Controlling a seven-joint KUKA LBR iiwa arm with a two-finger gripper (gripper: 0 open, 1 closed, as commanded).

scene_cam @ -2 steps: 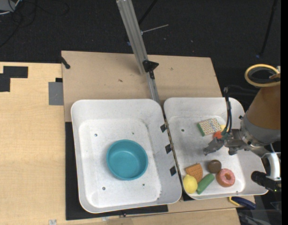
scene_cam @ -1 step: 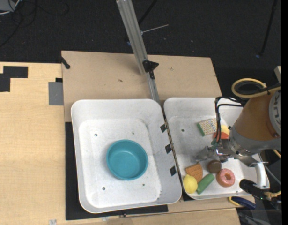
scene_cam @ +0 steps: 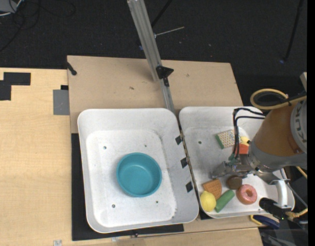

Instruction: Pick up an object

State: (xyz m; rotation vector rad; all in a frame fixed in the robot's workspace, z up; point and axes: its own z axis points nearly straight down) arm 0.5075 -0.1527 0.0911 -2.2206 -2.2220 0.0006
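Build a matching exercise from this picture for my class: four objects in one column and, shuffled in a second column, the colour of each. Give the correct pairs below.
Objects
1. bowl in the left bin
2. ring near the front of the right bin
3. lemon-shaped piece at the right bin's front edge
4. stick-shaped piece lying beside it

Colours
A. green
B. pink
C. teal
D. yellow

Pairs: 1-C, 2-B, 3-D, 4-A
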